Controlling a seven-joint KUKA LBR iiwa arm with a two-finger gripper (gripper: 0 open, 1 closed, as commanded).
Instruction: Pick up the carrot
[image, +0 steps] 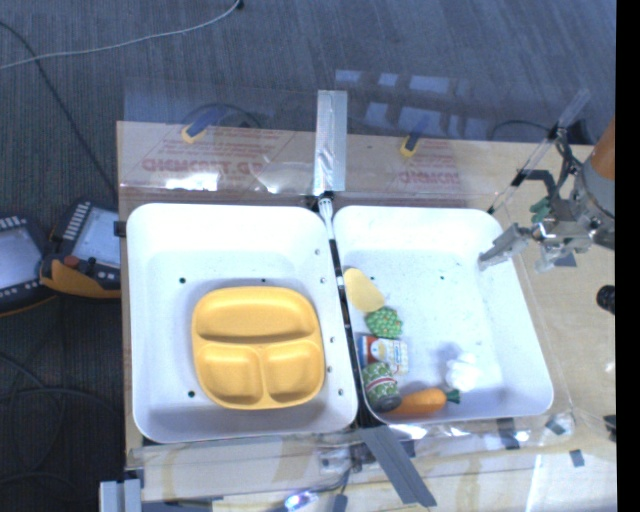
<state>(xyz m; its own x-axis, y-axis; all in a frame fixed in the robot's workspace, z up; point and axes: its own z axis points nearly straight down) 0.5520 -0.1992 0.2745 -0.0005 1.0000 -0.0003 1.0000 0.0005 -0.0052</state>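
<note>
In the camera view, the carrot (420, 401) lay near the front wall of the right bin (520, 330), just beside a round green item (378, 384). The gripper (530, 246) hung over the bin's far right rim, well apart from the carrot, its fingers spread and holding nothing. A yellow tray (259, 346) sat in the left bin (160, 300).

A yellow divided tray (260, 347) sits in the left white bin (160, 240). Along the right bin's (520, 330) left wall lie a pale yellow piece (363, 292), a green broccoli-like toy (384, 322) and a small printed packet (384, 354); a white lump (462, 372) rests lower right.
</note>
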